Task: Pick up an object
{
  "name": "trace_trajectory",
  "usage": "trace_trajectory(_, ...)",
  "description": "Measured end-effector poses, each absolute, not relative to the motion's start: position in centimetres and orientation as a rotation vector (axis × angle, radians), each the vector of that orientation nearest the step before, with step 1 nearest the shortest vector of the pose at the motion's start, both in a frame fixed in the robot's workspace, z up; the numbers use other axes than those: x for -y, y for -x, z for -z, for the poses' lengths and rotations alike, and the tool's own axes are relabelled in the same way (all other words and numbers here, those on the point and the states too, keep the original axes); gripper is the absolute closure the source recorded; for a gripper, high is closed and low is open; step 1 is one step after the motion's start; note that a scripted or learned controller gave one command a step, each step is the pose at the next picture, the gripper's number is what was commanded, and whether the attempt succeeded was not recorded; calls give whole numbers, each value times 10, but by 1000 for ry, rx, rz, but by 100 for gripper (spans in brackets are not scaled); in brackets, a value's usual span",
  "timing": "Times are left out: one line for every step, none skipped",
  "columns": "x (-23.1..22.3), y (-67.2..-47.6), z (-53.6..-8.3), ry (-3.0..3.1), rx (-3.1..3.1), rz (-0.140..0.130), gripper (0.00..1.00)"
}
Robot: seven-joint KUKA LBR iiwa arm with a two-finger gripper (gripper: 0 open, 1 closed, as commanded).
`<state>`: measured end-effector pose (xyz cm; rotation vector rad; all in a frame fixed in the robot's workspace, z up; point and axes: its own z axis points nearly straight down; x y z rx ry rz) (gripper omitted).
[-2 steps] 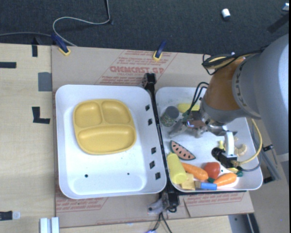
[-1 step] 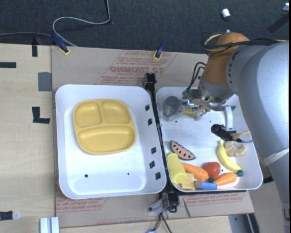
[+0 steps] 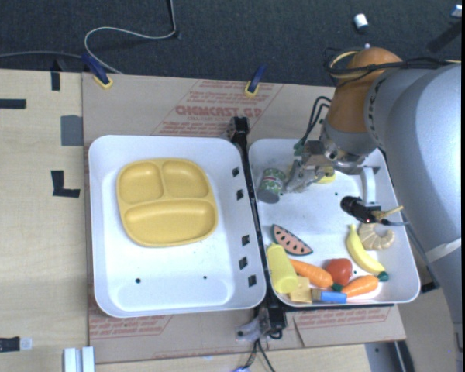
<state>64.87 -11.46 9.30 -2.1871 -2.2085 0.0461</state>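
My gripper (image 3: 297, 175) hangs low over the upper left part of the right bin (image 3: 325, 215). A small green can (image 3: 271, 184) lies on its side just to the gripper's left, against the bin's left wall, very close to or touching the gripper's tip. Along the bin's front are a watermelon slice (image 3: 292, 240), a yellow cylinder-shaped toy (image 3: 280, 266), a carrot (image 3: 314, 271), a red tomato (image 3: 339, 270), a second carrot (image 3: 362, 285) and a blue marker (image 3: 333, 295). A banana (image 3: 364, 252) and a beige piece (image 3: 377, 237) lie at the right.
The left bin (image 3: 170, 285) holds a yellow divided plate (image 3: 167, 201) in its upper half. A raised divider (image 3: 248, 208) runs between the two bins. The arm's grey body (image 3: 426, 153) covers the right bin's far right side.
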Motion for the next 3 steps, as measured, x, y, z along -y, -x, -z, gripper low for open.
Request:
trace_trajectory(121,-648,-94,2197,2210,-56,0)
trace_trajectory(95,-651,-84,2221,2223,-3,0)
trace_trajectory(95,-651,-94,2220,2224,-5,100)
